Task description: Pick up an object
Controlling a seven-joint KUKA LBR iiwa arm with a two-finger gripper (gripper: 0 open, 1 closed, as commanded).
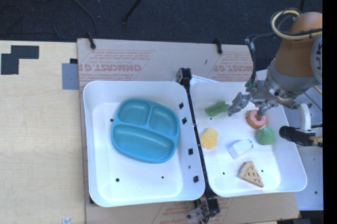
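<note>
- Camera view: gripper [251, 106] over the right bin [295, 178], fingers spread wide, holding nothing.
- Pink donut [256, 120] just below it (green ball [265, 135] beside).

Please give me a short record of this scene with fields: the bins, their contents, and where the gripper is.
left bin: blue divided plate
right bin: green piece, pink donut, green round item, yellow waffle-like item, white block, pizza-like slice
gripper: over right bin, jaws spread, between green piece and donut
held: nothing visible
</note>
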